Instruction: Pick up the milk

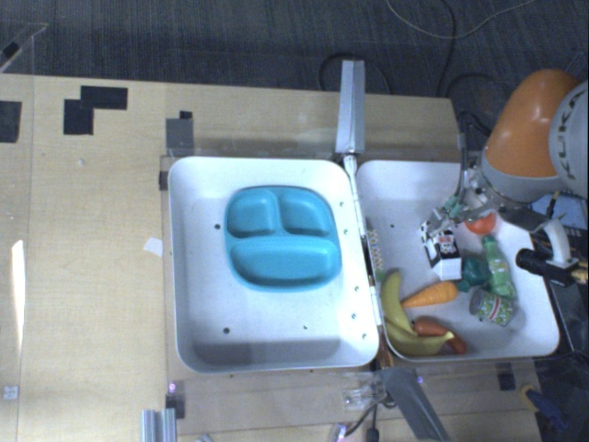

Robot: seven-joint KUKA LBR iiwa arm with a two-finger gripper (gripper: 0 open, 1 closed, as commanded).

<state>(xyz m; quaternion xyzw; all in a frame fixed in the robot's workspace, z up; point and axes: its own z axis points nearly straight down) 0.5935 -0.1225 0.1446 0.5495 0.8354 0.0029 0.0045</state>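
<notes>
Over right bin (543,339), my pincer (453,212) hangs right above milk (444,251), a small carton beside carrot (431,295) and banana (398,309). Milk sits just below-left of my tips, long axis roughly upright in view. Grip state: cannot tell.

Glossy plastic tray (281,238) (blue), seemingly wood-grain bench (92,247).
</notes>
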